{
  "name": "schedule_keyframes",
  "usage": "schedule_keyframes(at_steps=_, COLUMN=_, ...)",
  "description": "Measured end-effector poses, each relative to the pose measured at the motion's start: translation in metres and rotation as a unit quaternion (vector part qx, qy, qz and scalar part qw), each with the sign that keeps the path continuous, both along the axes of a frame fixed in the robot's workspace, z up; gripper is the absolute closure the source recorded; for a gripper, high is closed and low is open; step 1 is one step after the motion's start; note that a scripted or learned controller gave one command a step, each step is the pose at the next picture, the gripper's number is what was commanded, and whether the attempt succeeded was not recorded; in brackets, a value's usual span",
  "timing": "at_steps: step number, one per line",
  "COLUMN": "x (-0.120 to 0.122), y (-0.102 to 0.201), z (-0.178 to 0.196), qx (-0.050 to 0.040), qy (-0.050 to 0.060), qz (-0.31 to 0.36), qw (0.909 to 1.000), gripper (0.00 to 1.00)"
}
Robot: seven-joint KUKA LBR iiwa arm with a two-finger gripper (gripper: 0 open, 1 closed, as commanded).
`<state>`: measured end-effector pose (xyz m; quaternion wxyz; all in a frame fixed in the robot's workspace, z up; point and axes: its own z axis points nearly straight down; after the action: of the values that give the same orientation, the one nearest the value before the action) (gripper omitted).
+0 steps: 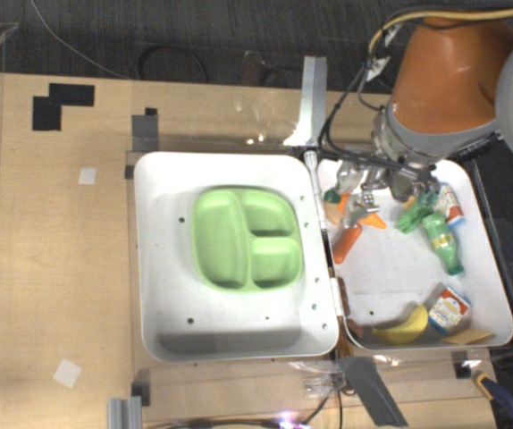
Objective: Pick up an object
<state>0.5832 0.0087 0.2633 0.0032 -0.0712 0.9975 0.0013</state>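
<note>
Over the right white plastic bin [493, 280], the metal two-finger hand [368, 195] hung just above a slim orange carrot-shaped toy [348, 239] lying beside the bin's left wall. How wide it stood, I could not tell; the arm's bulk blocked it.

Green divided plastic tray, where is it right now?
The green divided plastic tray lies in the middle of the left white bin, apart from the toy food in the right white bin.
</note>
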Motion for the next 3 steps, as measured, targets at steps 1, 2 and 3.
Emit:
schedule_keyframes(at_steps=1, x=0.058, y=-0.046, z=0.023, qx=-0.0016, qy=-0.001, qz=0.123, qw=0.9924, gripper=1.0)
schedule_keyframes(at_steps=2, x=-0.024, y=-0.058, z=0.009, qx=-0.0016, qy=0.001, qz=0.156, qw=0.9877, gripper=1.0)
schedule_keyframes(at_steps=3, x=-0.029, y=0.028, z=-0.033, qx=0.0004, qy=0.002, qz=0.133, qw=0.9911, gripper=1.0)
